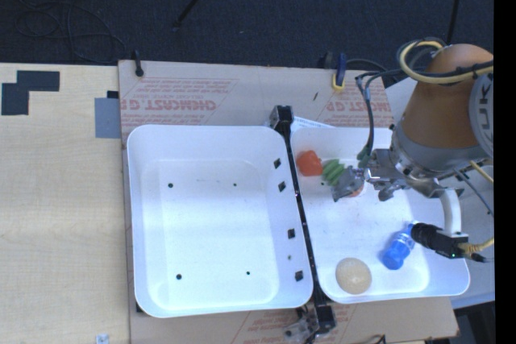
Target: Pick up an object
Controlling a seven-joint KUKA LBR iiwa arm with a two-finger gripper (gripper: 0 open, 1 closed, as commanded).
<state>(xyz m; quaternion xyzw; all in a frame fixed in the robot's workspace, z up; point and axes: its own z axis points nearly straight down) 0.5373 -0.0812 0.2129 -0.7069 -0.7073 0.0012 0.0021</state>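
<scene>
Claw (348, 185) low in right white plastic bin (451, 286); finger spread can't be made out. Green ridged object (331, 170) touching claw, orange-red lump (309, 163) just beyond. Blue cylinder (396, 250) and tan round ball (353, 275) well apart from claw.

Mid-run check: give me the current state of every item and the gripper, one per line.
gripper: low in the right bin, beside the green object; finger state unclear.
green object: lying in the right bin, touching the orange object.
orange object: lying near the divider.
blue object: lying on its side, apart from the others.
beige ball: resting near the front wall.
left bin: sits level on the bench.
</scene>
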